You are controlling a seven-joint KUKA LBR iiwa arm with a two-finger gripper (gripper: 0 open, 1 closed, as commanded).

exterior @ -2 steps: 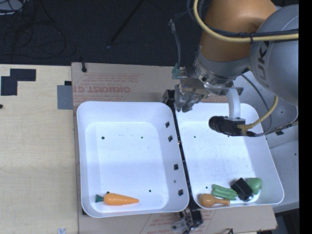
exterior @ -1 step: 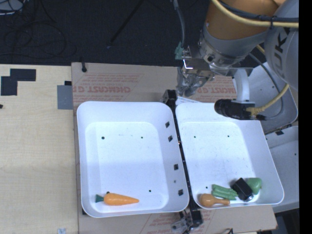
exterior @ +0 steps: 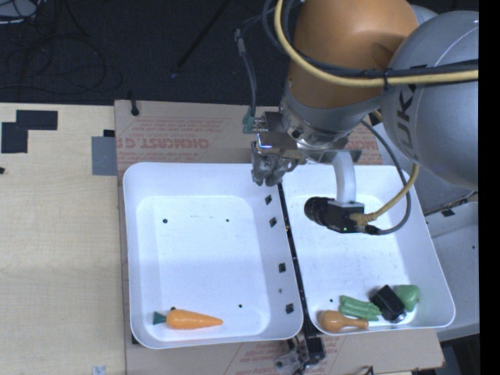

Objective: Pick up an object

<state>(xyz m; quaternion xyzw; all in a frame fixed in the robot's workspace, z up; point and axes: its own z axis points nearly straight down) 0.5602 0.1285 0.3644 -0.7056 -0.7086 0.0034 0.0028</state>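
From above, two shallow white bins sit side by side on a brown cardboard sheet (exterior: 187,135) printed with red lettering. The left bin (exterior: 148,186) has smooth glossy walls and rounded corners. A toy carrot (exterior: 191,319), orange and tapered with a small dark green stub at its blunt end, lies on its side near that bin's front wall.

In the right bin (exterior: 426,233), a cluster lies in the front corner: a pale orange pear-shaped piece (exterior: 341,322), a ribbed green pod (exterior: 359,308), a black blocky piece (exterior: 388,303) and a rounded green piece (exterior: 408,294) partly under it.

The arm's orange band (exterior: 348,33) looms large above. The gripper (exterior: 268,174), dark metal, hangs over the back end of the ridge between the bins, well apart from every object; whether it is wide or narrow cannot be told.
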